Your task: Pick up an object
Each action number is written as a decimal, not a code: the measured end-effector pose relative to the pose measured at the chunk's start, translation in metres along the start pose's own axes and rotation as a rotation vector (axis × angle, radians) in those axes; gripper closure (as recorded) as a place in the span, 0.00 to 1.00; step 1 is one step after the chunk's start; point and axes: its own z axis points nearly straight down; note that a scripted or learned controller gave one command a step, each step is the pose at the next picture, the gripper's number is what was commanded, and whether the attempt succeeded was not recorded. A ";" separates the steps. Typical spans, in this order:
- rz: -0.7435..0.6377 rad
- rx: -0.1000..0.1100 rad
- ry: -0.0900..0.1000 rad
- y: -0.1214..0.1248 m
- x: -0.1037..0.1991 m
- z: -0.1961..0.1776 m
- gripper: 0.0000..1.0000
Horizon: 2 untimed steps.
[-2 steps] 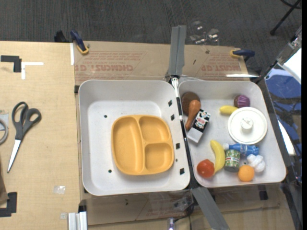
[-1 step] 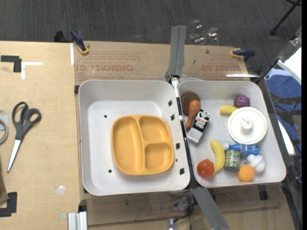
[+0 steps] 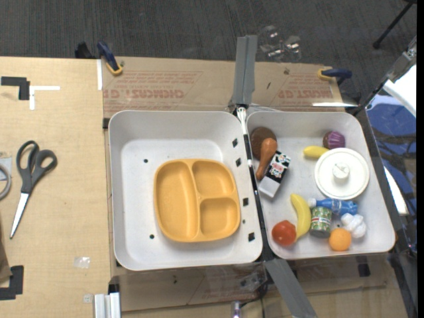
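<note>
The right bin [image 3: 371, 177] holds several small items. Against its left wall lie a brown and orange drumstick [image 3: 265, 151] and a small milk carton [image 3: 275, 174]. At the back are a purple piece [image 3: 334, 140] and a yellow piece [image 3: 316, 152]. A round white lid [image 3: 341, 173] sits in the middle right. Toward the front lie a banana [image 3: 301, 214], a red tomato [image 3: 283, 233], a green can [image 3: 321, 219], an orange [image 3: 340, 239] and a white and blue toy [image 3: 352, 222]. The left bin [image 3: 126, 177] holds a yellow divided plate [image 3: 197, 199].
Scissors [image 3: 26, 177] lie on the wooden bench at the far left. Cardboard [image 3: 172, 88] lies under the bins' back edge, held by blue clamps [image 3: 109, 57]. A grey bar [image 3: 244, 71] runs back from the seam between the bins.
</note>
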 end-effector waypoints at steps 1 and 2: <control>-0.004 0.000 -0.004 0.002 0.000 -0.009 1.00; -0.007 0.000 -0.008 0.003 0.000 -0.018 1.00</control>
